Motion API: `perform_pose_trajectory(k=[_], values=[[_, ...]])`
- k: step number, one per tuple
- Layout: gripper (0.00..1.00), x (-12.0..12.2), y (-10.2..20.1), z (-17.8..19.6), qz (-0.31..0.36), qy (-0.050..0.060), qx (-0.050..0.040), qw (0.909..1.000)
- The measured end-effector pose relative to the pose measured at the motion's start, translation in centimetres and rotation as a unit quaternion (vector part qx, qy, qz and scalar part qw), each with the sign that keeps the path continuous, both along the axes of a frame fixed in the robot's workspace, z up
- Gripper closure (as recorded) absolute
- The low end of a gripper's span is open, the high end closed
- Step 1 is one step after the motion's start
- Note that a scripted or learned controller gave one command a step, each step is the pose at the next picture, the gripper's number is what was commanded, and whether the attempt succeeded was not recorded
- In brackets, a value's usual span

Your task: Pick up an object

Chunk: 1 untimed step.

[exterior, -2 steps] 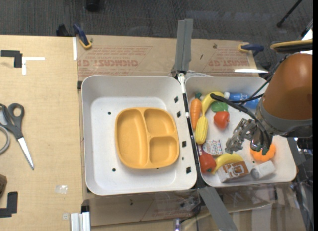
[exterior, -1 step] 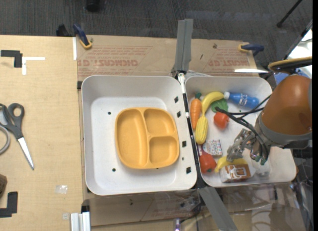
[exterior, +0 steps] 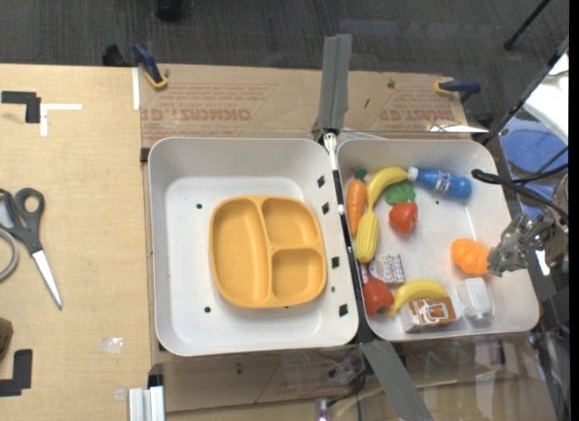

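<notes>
The right bin [exterior: 507, 184] holds several toy foods. A carrot [exterior: 356, 202], a corn cob [exterior: 366, 235], a banana [exterior: 384, 181] and a green pepper [exterior: 399, 195] lie by its left wall. A red tomato [exterior: 403, 217] and a blue bottle [exterior: 443, 184] lie further in. An orange fruit [exterior: 469, 255] sits near the right wall. My gripper [exterior: 503, 260] hangs low at the bin's right side, just right of the orange fruit and close to it. Nothing shows as held.
Along the right bin's front lie a red pepper [exterior: 377, 297], a second banana [exterior: 421, 291], a brown carton [exterior: 430, 315], a clear cup [exterior: 475, 301] and a small packet [exterior: 389, 268]. The left bin [exterior: 172, 229] holds a yellow divided plate [exterior: 269, 250]. Scissors [exterior: 34, 238] lie on the bench at the left.
</notes>
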State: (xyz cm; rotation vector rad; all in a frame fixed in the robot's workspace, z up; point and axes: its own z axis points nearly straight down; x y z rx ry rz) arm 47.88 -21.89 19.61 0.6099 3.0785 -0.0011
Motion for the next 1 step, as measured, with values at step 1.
perform_pose_trajectory(k=[1], values=[[1.00, 0.70, -0.33, -8.28, 0.183, -0.008, -0.0049, 0.9831]])
